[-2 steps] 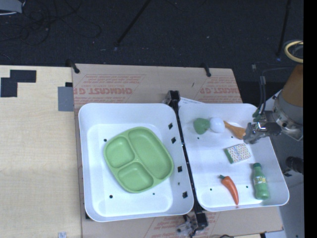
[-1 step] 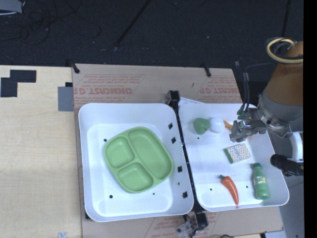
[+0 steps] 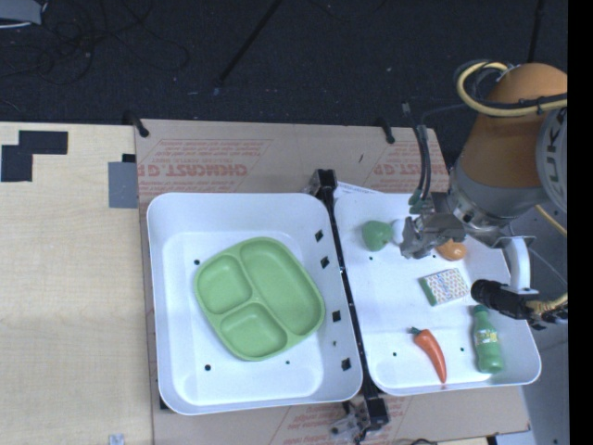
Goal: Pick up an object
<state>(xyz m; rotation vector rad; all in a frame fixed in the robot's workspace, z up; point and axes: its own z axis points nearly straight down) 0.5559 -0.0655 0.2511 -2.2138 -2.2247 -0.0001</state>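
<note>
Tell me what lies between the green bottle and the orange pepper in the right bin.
Nothing: the camera view shows only bare white bin floor between the green bottle and the orange pepper.

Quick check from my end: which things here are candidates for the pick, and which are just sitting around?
Candidates, all in the right bin:
green round toy
orange thing by the gripper
patterned card
red pepper
green bottle

Lying about:
green divided plate in the left bin
cardboard sheet beneath
</note>
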